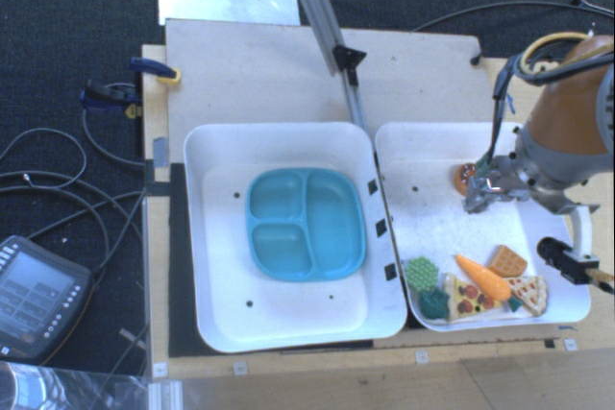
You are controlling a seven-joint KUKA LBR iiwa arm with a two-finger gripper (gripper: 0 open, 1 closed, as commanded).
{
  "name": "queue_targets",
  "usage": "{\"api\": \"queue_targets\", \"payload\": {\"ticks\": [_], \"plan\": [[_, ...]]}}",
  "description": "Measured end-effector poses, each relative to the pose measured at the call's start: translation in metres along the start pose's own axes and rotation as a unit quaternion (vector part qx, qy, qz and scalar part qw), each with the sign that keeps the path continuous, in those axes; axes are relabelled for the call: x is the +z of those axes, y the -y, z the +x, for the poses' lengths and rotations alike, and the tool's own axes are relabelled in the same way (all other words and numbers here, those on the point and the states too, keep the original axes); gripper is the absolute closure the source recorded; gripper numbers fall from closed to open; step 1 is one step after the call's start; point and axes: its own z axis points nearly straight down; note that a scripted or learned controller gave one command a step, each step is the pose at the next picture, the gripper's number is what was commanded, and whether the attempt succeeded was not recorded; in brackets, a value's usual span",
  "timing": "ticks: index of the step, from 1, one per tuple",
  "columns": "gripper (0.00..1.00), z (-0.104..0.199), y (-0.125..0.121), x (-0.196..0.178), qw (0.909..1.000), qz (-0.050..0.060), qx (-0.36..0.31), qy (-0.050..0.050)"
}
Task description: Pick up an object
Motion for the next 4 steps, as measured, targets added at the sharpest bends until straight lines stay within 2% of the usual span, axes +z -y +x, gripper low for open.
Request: {"api": "queue_targets", "payload": {"ticks": [1, 2, 3, 4], "plan": [[1.00, 0.003, -0.012, -0.057, 1.0000, -0.001, -0.003, 0.000], [1.00, 0.003, -0.013, -0.063, 1.0000, 0.002, -0.003, -0.001], [1.00, 0.054, -0.030, -0.070, 1.0000, 0.002, -0.006, -0.002], [1.00, 0.100, -0.052, -0.054, 1.0000, 0.002, -0.005, -0.002]]}}
